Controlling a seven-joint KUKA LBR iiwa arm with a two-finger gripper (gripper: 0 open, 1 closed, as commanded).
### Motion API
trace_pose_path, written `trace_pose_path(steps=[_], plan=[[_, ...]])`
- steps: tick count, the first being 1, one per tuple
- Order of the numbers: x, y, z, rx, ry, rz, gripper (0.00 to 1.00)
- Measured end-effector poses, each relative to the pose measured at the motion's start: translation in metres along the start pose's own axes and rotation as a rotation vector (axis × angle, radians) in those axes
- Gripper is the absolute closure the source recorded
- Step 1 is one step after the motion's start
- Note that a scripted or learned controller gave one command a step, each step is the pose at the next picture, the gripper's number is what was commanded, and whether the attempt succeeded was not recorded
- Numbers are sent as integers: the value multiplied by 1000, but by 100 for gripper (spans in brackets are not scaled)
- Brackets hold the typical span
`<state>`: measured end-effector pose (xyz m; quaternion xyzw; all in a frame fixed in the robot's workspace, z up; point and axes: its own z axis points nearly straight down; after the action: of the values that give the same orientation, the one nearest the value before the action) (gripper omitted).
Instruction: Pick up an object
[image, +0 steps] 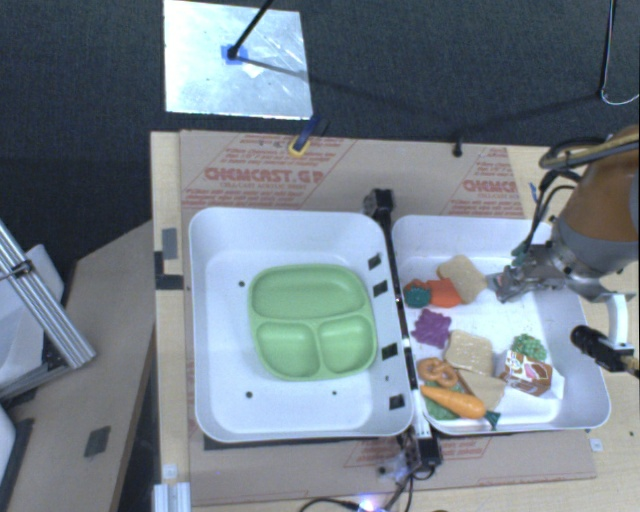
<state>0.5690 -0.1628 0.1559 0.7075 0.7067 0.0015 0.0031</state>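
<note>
Two shallow white bins sit side by side on the bench: the left bin (215, 300) and the right bin (580, 385). The left bin holds a green divided plate (310, 320), lying flat near its middle, with one long compartment at the far side and two smaller ones at the near side.

The right bin serves as the landmark for the toy food. Near its far-left part lies a tan bread-like piece (462, 275), touching an orange-red piece (442, 293) that sits just beside a small teal piece (416, 296). Toward the bin's middle-left is a purple cluster (432, 326). Nearer the front edge lie a tan cracker-like slab (470, 352), a pretzel (436, 371) just beside it, and an orange carrot (455, 402) along the front-left corner. Toward the front-right sit a green broccoli-like piece (527, 347) and a brown and white packet (528, 375), touching each other.

The arm's gripper (508, 285) hangs over the far-right part of the right bin, just beside the bread-like piece. Whether its claw is spread or pressed together cannot be told from this angle, and nothing is visibly pinched in it.
</note>
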Motion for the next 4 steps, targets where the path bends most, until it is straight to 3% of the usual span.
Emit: trace_pose_path(steps=[2, 3, 4], plan=[[-4, 3, -70, 2, 1, -5, 100], [53, 11, -75, 4, 4, -11, 100], [115, -1, -75, 6, 5, -12, 100]])
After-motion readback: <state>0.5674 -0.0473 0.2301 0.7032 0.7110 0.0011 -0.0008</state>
